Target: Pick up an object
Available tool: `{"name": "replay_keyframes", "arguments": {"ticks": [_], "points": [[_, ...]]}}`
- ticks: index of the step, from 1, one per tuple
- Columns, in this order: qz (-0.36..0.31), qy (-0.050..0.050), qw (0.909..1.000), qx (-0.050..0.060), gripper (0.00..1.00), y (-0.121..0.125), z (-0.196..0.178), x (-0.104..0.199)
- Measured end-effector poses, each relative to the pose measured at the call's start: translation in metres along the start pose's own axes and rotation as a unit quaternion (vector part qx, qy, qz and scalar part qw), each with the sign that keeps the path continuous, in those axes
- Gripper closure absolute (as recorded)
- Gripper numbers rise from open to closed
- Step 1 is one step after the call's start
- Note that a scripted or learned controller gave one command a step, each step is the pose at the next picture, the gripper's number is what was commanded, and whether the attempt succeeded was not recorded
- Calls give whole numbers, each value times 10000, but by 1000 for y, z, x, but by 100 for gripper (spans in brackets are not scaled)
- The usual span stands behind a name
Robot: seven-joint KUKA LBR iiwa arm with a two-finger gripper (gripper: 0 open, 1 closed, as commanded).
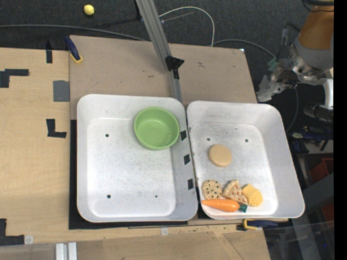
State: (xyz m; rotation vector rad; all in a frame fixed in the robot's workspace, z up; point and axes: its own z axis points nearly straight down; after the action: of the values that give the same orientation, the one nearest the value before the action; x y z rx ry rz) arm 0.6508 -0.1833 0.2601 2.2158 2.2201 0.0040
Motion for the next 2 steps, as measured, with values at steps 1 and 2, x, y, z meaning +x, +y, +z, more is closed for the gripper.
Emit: {"name": "replay_keyframes", "arguments": {"ticks": [1,2], "points": [[-22,15,10000,24,100,-3,-6,54],[-15,16,10000,41,100,-15,4,99]]}}
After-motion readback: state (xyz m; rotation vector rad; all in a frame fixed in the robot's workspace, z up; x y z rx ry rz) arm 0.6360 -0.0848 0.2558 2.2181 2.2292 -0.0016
